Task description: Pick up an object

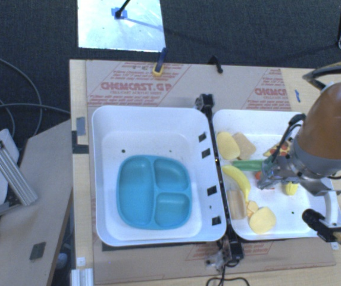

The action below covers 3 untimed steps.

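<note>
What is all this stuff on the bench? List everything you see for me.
White bins: 2, side by side on the bench; left bin, right bin.
Divided plate: 1, blue, three compartments, in the left bin.
Banana: 1, yellow, right bin, near its left wall.
Lemon-like fruit: 1, yellow, right bin, front.
Rounded yellow piece: 1, right bin, back left.
Tan block: 1, beside that piece.
Tan stick: 1, below the banana.
Green piece: 1, right bin, middle.
Small yellow piece: 1, by the gripper.
Cardboard sheet: 1, brown, red print, under the bins.
Arm: 1, grey and orange, over the right bin.
Gripper: 1, low among the toys.
</note>
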### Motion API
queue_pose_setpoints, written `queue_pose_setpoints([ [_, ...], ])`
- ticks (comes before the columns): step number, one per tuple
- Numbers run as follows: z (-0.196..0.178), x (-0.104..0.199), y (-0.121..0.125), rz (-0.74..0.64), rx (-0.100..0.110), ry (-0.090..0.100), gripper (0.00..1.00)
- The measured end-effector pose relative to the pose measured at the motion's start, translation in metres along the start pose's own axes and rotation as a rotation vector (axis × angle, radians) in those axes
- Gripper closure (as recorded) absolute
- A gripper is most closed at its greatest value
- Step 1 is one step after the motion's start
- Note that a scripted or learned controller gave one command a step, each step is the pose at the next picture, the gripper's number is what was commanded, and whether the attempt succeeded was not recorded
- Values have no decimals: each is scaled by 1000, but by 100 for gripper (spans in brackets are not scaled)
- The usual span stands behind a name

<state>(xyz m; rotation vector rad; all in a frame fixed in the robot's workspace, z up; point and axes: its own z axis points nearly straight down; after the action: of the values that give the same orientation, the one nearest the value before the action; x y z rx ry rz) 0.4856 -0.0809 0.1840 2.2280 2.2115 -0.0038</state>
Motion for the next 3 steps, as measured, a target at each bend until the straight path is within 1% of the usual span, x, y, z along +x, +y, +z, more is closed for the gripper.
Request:
queue_pose_setpoints([
  [1,94,-14,106,-13,-7,2,100],
  [2,-8,61,188,-21,-18,5,100],
  [3,0,57,149,-7,2,3,100],
])
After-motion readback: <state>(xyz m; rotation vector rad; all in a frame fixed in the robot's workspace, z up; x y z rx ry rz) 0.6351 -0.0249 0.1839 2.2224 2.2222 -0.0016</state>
